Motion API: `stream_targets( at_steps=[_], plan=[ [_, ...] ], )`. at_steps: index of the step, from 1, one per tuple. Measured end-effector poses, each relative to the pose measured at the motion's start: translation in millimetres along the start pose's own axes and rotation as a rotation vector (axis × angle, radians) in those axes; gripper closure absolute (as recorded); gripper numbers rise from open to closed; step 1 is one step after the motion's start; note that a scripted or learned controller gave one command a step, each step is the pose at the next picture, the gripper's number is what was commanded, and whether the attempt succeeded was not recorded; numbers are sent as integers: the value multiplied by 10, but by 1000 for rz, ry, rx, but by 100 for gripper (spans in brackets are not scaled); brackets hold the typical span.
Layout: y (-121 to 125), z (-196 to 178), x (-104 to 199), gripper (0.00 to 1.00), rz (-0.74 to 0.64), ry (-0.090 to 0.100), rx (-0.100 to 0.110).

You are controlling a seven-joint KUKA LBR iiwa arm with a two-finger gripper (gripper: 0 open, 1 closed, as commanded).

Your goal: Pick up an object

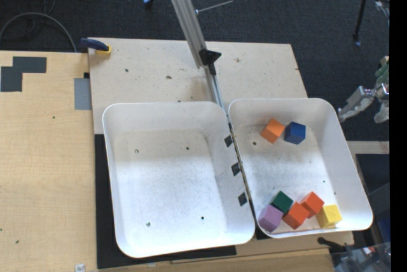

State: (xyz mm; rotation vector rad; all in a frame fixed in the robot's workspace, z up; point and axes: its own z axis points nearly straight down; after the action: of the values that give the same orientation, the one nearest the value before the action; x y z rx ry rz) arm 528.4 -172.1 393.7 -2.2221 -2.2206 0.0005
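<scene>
three orange blocks (273, 130), one blue (294, 133), green (282, 202), purple (270, 218), yellow (329, 215)

I see the pincer (367, 101) outside the right bin (344, 137), just beyond its right rim. Left of the pincer, in that bin, sits a pair of blocks (294, 133). A cluster of five blocks (296, 215) lies nearer me. Farther left, the left bin (165, 175) adjoins.

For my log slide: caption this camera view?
Seven blocks lie in the right bin: an orange-blue pair at the far side, five clustered at the near edge, beside the left bin.
</scene>
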Motion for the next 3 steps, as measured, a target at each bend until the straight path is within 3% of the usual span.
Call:
stream_targets(
  at_steps=[1,2,3],
  plan=[
    [-88,-199,-91,0,0,-1,-1],
    [-49,-1382,347,0,-5,-1,-8],
    [393,-1466,710,0,-6,0,0]
  ],
)
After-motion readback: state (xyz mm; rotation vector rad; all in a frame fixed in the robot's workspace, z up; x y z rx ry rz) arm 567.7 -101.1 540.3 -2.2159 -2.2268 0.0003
